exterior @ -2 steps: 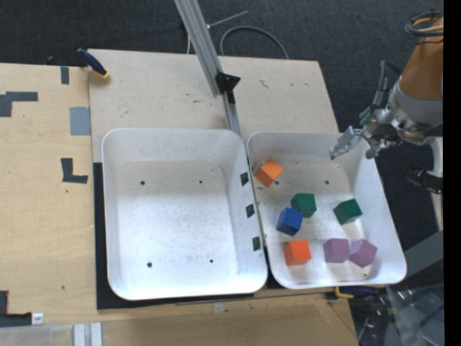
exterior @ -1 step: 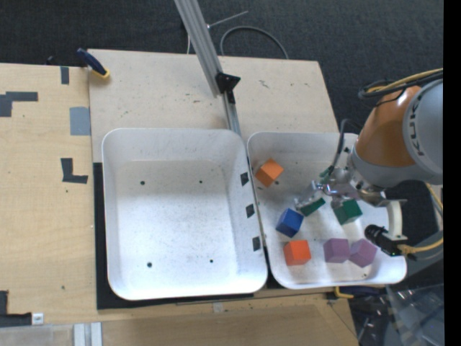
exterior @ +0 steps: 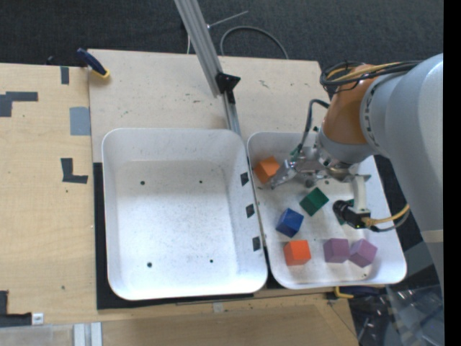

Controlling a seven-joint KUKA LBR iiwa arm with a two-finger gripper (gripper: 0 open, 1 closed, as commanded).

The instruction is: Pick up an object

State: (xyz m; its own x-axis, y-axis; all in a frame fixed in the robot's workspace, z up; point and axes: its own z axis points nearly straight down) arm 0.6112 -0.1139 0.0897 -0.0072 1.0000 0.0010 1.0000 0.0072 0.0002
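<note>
The right bin (exterior: 392,265) holds several blocks. An orange block (exterior: 268,168) lies near its far left wall, a green block (exterior: 314,202) in the middle, and a blue block (exterior: 289,222) just left of the green one. Along the near side sit an orange-red cube (exterior: 297,251) and two purple cubes (exterior: 336,250) (exterior: 363,252). My gripper (exterior: 297,181) hangs low over the bin between the orange block and the green block. It is open, with nothing between its fingers. One fingertip is close beside the orange block.
The left bin (exterior: 115,193) stands beside the right one, and their walls meet at a ridge (exterior: 252,193). A metal pole (exterior: 205,42) slants across the back. A black cable (exterior: 360,218) hangs from the wrist over the bin's right side.
</note>
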